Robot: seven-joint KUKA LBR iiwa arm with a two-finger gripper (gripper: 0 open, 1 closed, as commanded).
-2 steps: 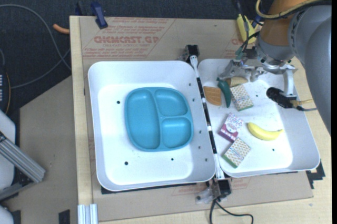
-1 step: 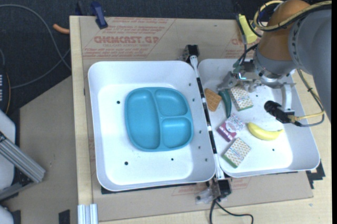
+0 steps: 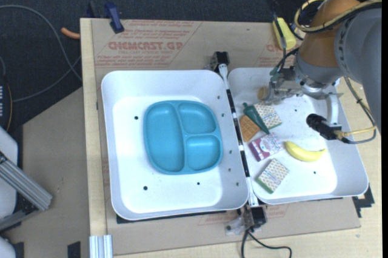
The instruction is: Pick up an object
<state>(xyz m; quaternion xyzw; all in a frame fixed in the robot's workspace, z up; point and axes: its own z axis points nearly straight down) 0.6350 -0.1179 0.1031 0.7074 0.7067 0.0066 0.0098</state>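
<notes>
The arm (image 3: 339, 39) reaches in over the right bin (image 3: 345, 181), its orange band sitting above the grey wrist. The claw (image 3: 280, 88) is down at the far corner of that bin, close to the divider between the two bins; from here I cannot tell how it is set, or whether it has anything.

Everything loose lies in the right bin. A banana (image 3: 305, 152) rests near the middle. Toward the divider from the banana are a purple packet (image 3: 265, 146), a patterned packet (image 3: 267, 114) with a green tool (image 3: 256, 117) lying across it, and an orange wedge (image 3: 248, 127). Nearer the front edge sits a second patterned packet (image 3: 273, 174).

The left bin (image 3: 121, 190) holds a blue divided plate (image 3: 182, 135), flat. Both bins stand on the tabletop (image 3: 157, 39).
</notes>
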